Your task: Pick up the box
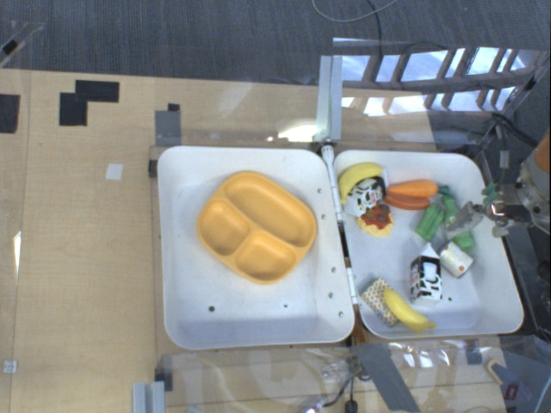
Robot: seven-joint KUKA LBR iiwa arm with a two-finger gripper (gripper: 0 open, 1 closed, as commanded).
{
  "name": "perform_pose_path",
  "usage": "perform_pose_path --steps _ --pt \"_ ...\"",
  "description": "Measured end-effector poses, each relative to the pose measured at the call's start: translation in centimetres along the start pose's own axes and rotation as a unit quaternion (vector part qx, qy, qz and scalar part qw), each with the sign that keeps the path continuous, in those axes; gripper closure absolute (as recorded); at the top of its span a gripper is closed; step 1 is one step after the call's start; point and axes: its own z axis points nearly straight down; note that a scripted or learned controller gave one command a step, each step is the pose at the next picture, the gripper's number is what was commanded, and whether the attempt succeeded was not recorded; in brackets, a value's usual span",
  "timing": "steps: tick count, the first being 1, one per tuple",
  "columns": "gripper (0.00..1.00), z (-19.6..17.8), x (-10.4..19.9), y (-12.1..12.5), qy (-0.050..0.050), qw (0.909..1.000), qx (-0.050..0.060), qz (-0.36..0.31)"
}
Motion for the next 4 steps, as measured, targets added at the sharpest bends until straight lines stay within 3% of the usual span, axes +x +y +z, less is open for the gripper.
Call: perform_pose_path --steps 1,2,3,4 --pt "0.0 9.9 4.9 -2.9 0.0 1.0 0.001 0.001" --pt "0.0 4.3 9.0 -3.5 0.0 0.9952 -0.001 0.098" --pt "0.0 3.0 12.5 3.3 0.0 0.9967 0.0 0.082" --pt "1.0 1.9 12.5 3.5 0.0 0.9971 -0.002 0.076"
